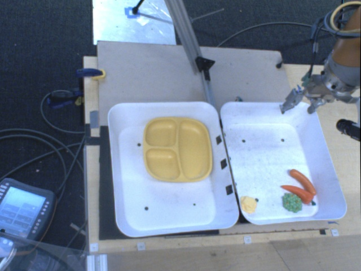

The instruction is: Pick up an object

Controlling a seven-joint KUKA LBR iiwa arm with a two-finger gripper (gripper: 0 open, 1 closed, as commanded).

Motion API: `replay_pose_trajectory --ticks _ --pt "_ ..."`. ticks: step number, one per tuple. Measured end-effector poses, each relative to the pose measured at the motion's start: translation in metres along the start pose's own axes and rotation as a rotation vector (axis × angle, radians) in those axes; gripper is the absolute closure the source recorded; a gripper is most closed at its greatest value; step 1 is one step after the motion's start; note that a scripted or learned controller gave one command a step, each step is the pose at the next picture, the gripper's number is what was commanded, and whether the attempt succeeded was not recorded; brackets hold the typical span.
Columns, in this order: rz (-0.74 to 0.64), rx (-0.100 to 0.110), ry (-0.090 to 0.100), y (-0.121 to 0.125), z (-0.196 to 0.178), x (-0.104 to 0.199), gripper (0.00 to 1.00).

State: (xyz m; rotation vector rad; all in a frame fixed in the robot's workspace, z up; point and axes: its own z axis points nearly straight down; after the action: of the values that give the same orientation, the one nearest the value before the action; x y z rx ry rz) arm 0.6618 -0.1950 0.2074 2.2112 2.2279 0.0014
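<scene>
Your gripper point(299, 101) hangs over the right bin's point(265, 168) far edge, fingers spread and holding nothing. The carrots point(300, 186) and broccoli point(291, 202) lie in its near right corner.

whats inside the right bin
Near the front wall of the right bin: two orange sausages, a green broccoli piece and a small yellow item. Nothing covers them.

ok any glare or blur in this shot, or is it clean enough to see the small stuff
Camera view: even light, soft shadows, slightly soft focus throughout; bright glare on the floor panel at top; gripper a bit blurred; orange pieces and green piece readable but small.
</scene>
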Motion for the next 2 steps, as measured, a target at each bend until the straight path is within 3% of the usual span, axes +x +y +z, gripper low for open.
replay_pose_trajectory --ticks 1,2 --pt "-0.001 0.001 -0.001 0.0 0.0 0.0 0.0" --pt "0.004 0.004 0.001 -0.009 0.05 0.005 0.0"
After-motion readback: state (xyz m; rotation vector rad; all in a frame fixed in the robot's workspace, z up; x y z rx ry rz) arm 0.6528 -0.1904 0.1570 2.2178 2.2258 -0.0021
